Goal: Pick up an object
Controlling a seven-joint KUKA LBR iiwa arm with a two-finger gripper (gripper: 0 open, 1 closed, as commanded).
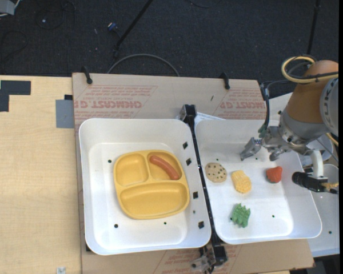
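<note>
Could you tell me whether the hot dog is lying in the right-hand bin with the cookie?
No, the hot dog lies in a compartment of the yellow tray in the left bin, while the cookie is in the right bin.

I am seeing open white floor along the upper part of the right bin point(308, 224), above the row of items, and more bare floor along its near edge either side of the green piece point(240, 215). The cookie point(216, 172), the yellow piece point(241, 181) and the red piece point(274, 174) are lying in a loose row across the middle, apart from one another, with passable gaps between them. The gripper point(264, 149) is occupying the upper right, near the red piece. In the left bin point(88, 153), the yellow tray point(151, 198) is filling the centre, leaving only a narrow margin along the walls. The black divider point(197, 170) is standing between the bins.
</note>
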